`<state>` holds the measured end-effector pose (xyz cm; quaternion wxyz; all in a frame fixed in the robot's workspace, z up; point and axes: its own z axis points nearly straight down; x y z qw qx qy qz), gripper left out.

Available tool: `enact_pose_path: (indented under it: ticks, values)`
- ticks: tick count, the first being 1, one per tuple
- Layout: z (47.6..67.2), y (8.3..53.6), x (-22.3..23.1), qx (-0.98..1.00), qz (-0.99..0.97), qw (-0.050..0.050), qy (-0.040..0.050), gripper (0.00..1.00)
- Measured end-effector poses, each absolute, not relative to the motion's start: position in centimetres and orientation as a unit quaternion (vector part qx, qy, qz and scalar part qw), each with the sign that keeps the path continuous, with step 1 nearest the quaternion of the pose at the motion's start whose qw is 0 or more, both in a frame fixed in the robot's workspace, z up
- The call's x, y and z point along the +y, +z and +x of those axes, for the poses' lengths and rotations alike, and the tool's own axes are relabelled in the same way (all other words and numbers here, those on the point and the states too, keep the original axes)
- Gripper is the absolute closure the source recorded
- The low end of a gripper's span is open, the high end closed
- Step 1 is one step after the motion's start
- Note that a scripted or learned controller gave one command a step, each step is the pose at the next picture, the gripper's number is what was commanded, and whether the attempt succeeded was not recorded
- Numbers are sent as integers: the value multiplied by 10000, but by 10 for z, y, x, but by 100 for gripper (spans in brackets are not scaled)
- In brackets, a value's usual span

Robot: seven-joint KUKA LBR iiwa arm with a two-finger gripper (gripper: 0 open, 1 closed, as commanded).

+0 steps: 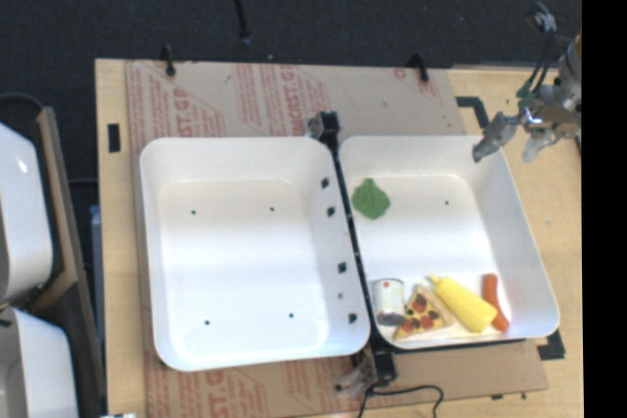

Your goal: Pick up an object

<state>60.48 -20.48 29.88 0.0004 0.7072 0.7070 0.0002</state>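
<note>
Hovering above the right bin's far right corner, the gripper has its fingers spread with nothing between them. No pick is made. Candidates lie below and left: leaf nearer, banana, pizza, carrot, can farther.

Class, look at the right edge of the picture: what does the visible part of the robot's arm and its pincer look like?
The pincer is small, of pale grey metal, with two thin fingers jutting from a shiny block. Above it sits darker machinery with thin wires and a touch of green. The rest of the arm is cut off at the edge.
</note>
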Motion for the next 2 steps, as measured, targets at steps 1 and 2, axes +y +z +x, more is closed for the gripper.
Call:
enact_pose_path:
  ticks: [1, 2]
  values:
    - [636, 262, -215, 7072, 7070, -5, -7, 0]
    - [671, 170, -192, 7076, 7067, -32, -17, 0]
